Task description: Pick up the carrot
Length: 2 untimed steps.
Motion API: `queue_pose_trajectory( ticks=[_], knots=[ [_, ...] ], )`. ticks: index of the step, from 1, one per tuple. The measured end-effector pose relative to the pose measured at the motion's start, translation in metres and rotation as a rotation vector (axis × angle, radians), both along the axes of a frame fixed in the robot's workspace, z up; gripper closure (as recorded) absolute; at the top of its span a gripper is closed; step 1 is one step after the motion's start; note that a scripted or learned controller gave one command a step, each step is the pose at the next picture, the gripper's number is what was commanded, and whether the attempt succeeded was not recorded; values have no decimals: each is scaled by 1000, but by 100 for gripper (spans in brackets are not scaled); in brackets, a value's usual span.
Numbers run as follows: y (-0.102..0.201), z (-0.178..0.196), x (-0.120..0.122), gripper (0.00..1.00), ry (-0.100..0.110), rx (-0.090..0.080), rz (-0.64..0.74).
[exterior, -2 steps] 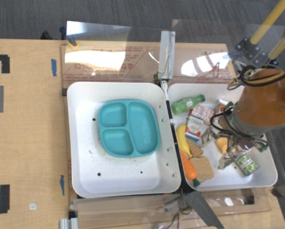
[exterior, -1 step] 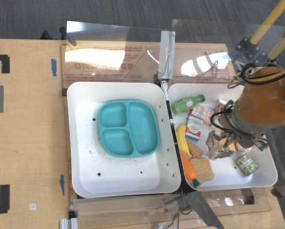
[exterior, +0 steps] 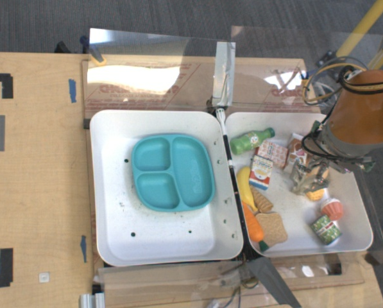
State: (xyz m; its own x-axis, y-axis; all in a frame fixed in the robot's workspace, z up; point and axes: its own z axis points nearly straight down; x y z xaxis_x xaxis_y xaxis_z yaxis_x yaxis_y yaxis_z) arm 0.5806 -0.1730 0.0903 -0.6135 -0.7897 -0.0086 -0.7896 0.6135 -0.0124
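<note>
The carrot (exterior: pixel 251 223), orange with a green stub at its near end, lies along the left wall of the right bin (exterior: pixel 355 233), near the front, partly tucked under a cracker (exterior: pixel 272 227). My gripper (exterior: pixel 308 177) hangs low over the right half of that bin, well right of the carrot and farther back, among small packages. The orange-banded wrist (exterior: pixel 363 108) above hides part of it. Nothing orange and long shows at the gripper.
Near the carrot lie a yellow banana (exterior: pixel 244 185) and a second cracker (exterior: pixel 262 201). A green bottle (exterior: pixel 249 140), juice cartons (exterior: pixel 263 167), a cupcake (exterior: pixel 331 208) and a green can (exterior: pixel 325 230) share the bin. The left bin (exterior: pixel 114 223) holds a teal divided plate (exterior: pixel 174 172).
</note>
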Motion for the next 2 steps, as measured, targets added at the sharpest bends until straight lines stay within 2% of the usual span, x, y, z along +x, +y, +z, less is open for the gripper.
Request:
queue_pose_trajectory(
  ticks=[1,2],
  knots=[
    [0,-1,-1,0,4,0,0],
    [-51,-1,-32,0,7,2,-175]
  ],
)
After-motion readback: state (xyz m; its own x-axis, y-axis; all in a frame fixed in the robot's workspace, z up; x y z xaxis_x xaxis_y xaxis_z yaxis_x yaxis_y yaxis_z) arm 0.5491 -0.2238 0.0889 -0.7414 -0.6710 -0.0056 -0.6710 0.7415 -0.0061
